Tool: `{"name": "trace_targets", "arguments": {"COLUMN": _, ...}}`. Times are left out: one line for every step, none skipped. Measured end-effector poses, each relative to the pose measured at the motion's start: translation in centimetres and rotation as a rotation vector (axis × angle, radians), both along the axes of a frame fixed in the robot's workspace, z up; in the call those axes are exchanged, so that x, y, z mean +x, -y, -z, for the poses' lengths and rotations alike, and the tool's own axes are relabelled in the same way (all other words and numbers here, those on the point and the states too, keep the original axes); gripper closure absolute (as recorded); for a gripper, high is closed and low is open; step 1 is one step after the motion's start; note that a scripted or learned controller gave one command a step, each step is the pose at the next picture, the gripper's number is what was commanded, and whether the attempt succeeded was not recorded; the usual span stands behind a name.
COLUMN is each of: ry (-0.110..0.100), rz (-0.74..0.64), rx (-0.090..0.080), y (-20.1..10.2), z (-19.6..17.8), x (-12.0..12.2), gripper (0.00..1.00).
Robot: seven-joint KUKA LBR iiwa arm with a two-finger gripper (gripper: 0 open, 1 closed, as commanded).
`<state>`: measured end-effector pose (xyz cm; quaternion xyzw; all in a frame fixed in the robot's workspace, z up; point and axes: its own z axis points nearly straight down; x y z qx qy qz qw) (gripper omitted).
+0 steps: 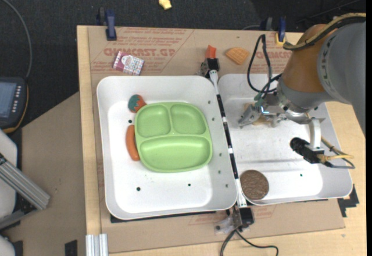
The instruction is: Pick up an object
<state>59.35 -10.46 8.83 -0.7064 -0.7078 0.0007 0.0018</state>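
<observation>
My gripper (pixel 254 115) hangs low over the upper left part of the right bin (pixel 279 188), with the grey arm and its orange band reaching in from the right. A small tan object (pixel 271 121) lies just beside the gripper, partly hidden by it; I cannot tell if it is touched. A round brown cookie (pixel 254 184) rests at the right bin's front left corner. In the left bin (pixel 116 179) sits a green divided plate (pixel 172 136), with an orange carrot-like piece (pixel 132 142) along its left side and a small red-and-green ball (pixel 136 102) at its upper left.
On the cardboard behind the bins lie an orange cracker-like piece (pixel 236 55) and a pink-and-white packet (pixel 128 63). An orange-and-black clamp (pixel 210 61) stands at the top of the divider between the bins. Blue clamps (pixel 108 21) hold the board's back edge.
</observation>
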Motion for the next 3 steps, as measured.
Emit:
{"name": "trace_targets", "arguments": {"ry": 0.008, "rz": 0.0, "rx": -0.004, "y": 1.6, "z": 0.4, "x": 4.9, "gripper": 0.0}}
{"name": "trace_targets", "arguments": {"ry": 0.009, "rz": 0.0, "rx": -0.003, "y": 2.1, "z": 0.3, "x": 7.3, "gripper": 0.0}}
{"name": "trace_targets", "arguments": {"ry": 0.001, "rz": 0.0, "rx": 0.0, "y": -0.6, "z": 0.3, "x": 5.6, "gripper": 0.0}}
